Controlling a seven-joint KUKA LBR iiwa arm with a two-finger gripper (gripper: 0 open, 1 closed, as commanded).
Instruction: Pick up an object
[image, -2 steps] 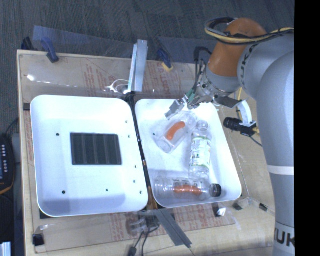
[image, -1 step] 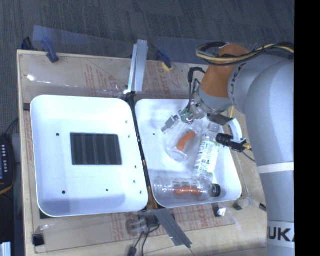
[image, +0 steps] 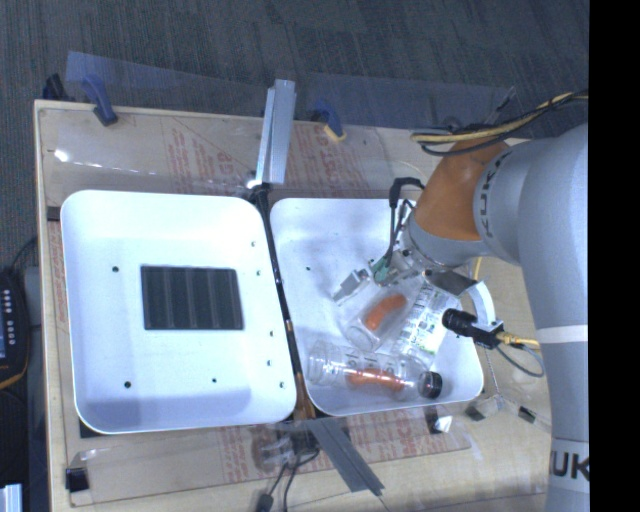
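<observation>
Camera view, read from the left: the left bin (image: 90, 300) holds just a dark ribbed panel (image: 191, 297); the right bin (image: 300, 240) carries the clutter, with the arm reaching in from the right. The gripper (image: 385, 268) hangs low over a clear packet with an orange piece (image: 383, 313), its long axis tilted from lower left up to upper right. Below lies a clear tube with an orange core (image: 365, 377), lengthwise nearly left to right, and a small black cap (image: 431, 383) beside it. Whether the fingers are open or shut I cannot tell. Good practice, I judge: close across the packet's short axis, then lift straight
</observation>
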